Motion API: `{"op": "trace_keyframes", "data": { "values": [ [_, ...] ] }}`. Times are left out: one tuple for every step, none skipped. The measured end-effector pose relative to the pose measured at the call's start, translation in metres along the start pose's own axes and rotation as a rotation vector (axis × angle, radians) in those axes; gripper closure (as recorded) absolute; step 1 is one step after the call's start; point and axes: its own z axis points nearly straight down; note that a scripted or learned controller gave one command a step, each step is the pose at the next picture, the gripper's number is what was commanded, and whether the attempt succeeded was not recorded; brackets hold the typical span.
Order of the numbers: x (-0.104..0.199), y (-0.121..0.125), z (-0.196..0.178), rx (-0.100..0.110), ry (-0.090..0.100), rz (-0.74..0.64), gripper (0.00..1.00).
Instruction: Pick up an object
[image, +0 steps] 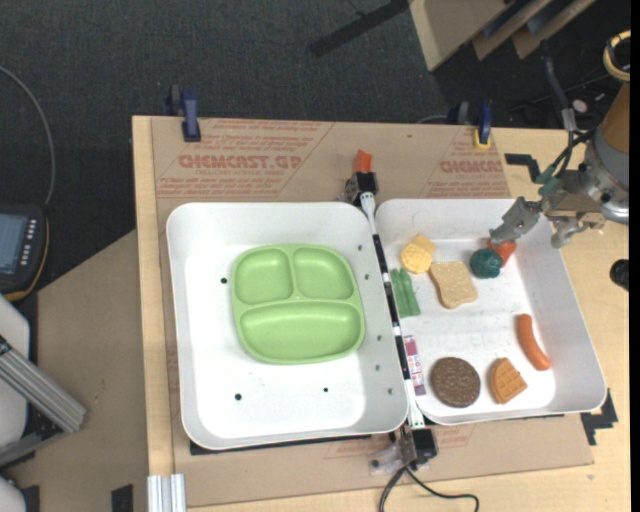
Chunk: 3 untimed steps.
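My gripper (543, 224) hangs over the far right part of the right bin (575, 300), open, with nothing between its fingers. Its left finger (514, 219) is just above and right of a teal round object (486, 263), which has a small red piece (504, 251) against it. Further left in the same bin lie a yellow cracker (417, 254), a slice of toast (456, 286) and green sticks (403, 293). An orange sausage (533, 341), a brown round cookie (455, 381) and an orange waffle piece (507, 380) lie toward the near edge.
The left bin (200, 380) holds a green divided plate (297, 302). A ridge with clamps (385, 290) runs between the two bins. Blue clamps (185, 112) grip the far edge of the cardboard-topped bench.
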Motion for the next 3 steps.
{"op": "trace_keyframes", "data": {
  "values": [
    [-0.031,0.075,0.119,0.002,-0.001,-0.001,0.0],
    [-0.065,0.072,0.204,0.006,0.001,0.002,0.0],
    [-0.064,0.075,0.187,-0.003,-0.001,0.0,1.0]
  ]
}}
